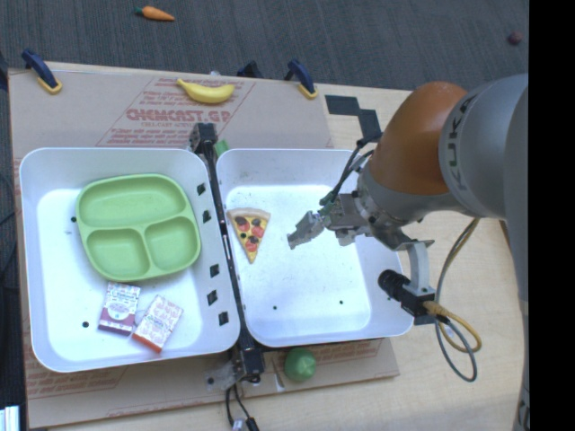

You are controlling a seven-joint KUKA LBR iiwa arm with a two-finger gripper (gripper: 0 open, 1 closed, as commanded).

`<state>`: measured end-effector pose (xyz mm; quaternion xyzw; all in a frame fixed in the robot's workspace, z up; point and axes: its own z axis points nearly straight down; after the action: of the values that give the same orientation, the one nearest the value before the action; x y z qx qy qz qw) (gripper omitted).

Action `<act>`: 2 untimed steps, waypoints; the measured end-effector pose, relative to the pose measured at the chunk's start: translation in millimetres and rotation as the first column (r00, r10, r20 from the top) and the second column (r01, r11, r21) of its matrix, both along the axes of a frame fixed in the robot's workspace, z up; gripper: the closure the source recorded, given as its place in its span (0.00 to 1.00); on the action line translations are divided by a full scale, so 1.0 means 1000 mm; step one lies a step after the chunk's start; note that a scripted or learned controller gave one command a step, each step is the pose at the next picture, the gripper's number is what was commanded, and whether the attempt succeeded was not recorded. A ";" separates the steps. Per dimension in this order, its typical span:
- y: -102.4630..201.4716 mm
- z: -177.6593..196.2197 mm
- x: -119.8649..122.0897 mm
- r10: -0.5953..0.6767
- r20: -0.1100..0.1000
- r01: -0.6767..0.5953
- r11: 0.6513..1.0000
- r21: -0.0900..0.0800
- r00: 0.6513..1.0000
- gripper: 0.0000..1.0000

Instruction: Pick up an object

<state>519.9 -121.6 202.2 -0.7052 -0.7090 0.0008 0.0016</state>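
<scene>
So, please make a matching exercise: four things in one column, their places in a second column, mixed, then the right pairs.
Things:
1. pizza slice
2. green plate
3. banana
4. carrot

Places:
A. on the floor beyond the bench
B. in the left bin
C. on the cardboard behind the bins
D. in the right bin

Pairs: 1-D, 2-B, 3-C, 4-A

The arm (481, 146) is a thick grey tube with dark raised lettering on its side and a broad, glossy orange band (418, 137) above the wrist. Below the band sits a cluster of grey metal parts with thin black cables. A black connector (404, 294) trails a looping yellow-and-grey cable (458, 335).
</scene>
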 end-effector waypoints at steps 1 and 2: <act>-0.021 -0.102 0.034 0.001 -0.002 -0.001 1.000 -0.001 1.000 0.00; -0.022 -0.091 0.034 0.005 -0.001 -0.005 1.000 -0.003 1.000 1.00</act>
<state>554.3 -143.1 110.9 -0.7035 -0.7107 0.0022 0.0011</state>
